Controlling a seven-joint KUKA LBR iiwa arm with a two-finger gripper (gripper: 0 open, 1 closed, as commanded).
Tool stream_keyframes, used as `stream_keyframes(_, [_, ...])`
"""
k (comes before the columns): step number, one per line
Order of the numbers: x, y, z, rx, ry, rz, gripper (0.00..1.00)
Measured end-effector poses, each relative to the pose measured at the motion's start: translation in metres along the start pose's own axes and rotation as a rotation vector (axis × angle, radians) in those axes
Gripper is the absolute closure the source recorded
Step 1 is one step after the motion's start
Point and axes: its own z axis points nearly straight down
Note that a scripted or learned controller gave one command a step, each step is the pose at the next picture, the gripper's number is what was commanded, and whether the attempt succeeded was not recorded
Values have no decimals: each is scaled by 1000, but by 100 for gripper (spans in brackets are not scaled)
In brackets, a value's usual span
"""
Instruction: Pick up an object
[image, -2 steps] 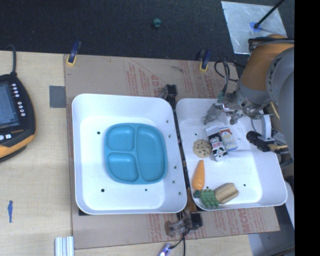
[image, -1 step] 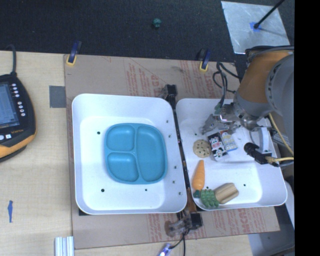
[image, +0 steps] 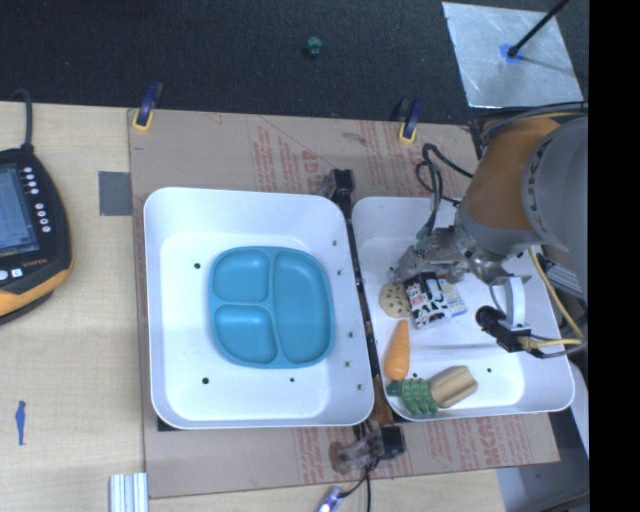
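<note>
Lying in the right bin (image: 560, 395), several small things are on offer, and the one nearest the gripper (image: 428, 283) is a flat black-and-white packet (image: 432, 303) near the bin's middle. It looks light and thin, probably a card or foil wrapper with a slick printed face, so I judge it would flex and could slide away under a pinch; its edges, not its flat face, are where to take hold. Just left of it, touching or nearly so, sits a round speckled cookie (image: 393, 297), a toy by the look of it, stiff and low, hard to get under. Below that lies an orange carrot (image: 398, 350), pointing along the bin's left wall; it seems rigid and smooth, and a grip across its thicker middle should hold best. At the bin's near edge a green knobbly piece (image: 417, 397) touches a tan cylinder (image: 452, 385), which looks like a light wooden or cork block, easy to clamp across its round sides.

Hanging directly over the packet, the gripper is close enough that it may be touching it, yet its lower parts merge with the packet's dark print. Whether it has hold of anything I cannot tell. Left of all this, the other bin (image: 165, 300) carries a blue divided plate (image: 270, 305).
</note>
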Motion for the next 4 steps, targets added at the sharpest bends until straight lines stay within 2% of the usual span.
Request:
stream_keyframes(1, [-3, 60, 1, 1, 4, -1, 0])
stream_keyframes(2, [-2, 9, 1, 3, 3, -2, 0])
stream_keyframes(3, [10, 0, 0, 1, 0, -2, 0])
stream_keyframes(4, [-36, -97, 0, 3, 2, 1, 0])
